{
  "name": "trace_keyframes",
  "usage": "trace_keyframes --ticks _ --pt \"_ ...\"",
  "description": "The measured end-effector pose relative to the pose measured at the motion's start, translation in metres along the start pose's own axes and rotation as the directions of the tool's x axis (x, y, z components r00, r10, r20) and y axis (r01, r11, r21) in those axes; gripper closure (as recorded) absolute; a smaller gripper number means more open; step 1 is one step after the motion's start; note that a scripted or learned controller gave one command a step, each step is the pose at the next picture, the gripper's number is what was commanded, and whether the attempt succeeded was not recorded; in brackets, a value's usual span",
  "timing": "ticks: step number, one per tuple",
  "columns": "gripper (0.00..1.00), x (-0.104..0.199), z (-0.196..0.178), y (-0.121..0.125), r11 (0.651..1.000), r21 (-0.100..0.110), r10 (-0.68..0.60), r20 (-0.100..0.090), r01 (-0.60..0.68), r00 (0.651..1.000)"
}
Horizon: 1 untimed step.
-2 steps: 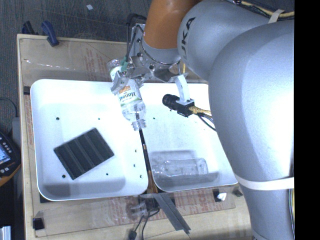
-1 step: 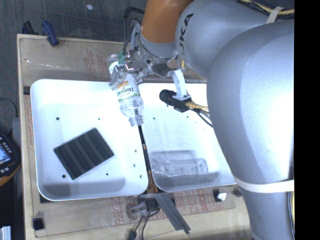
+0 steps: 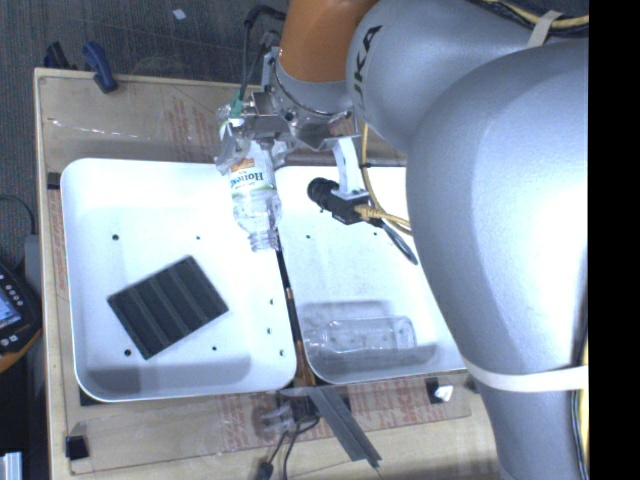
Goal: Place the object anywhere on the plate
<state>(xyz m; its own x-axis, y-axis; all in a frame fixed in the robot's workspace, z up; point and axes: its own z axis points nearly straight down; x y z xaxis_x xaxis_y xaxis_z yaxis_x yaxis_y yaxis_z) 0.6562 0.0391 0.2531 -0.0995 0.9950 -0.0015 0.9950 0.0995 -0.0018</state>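
In the camera view, a clear plastic water bottle with a white printed label is seen hanging from the two-finger gripper at the end of the grey arm with the orange band. The upper part of the bottle is clamped between the fingers, and its lower end with the cap points down and slightly right, over the seam between the two shallow white bins. The bottle is judged to be held near one end so that it can be carried clear of the bin walls and let down lengthwise.

A dark grey ribbed rectangular plate lies flat in the left white bin, towards its near-left part and turned at an angle. It is well apart from the bottle, so the task is judged to be at the carrying stage, with the placing not yet done. A move to the left and towards the near side, followed by a descent, appears to be called for.

In the right white bin, a transparent plastic container rests near the front wall, beside the central divide. It is not on the path to the plate. The raised rim between the bins lies directly beneath the bottle's lower end and could be struck if the bottle were lowered too soon. Blue clamps are fixed at the far left corner of the bench.
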Motion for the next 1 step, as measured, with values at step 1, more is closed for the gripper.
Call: trace_keyframes --ticks 1 --pt "1.00 0.0018 0.0001 0.0002 0.999 -0.001 0.054 0.000 -0.054 0.999"
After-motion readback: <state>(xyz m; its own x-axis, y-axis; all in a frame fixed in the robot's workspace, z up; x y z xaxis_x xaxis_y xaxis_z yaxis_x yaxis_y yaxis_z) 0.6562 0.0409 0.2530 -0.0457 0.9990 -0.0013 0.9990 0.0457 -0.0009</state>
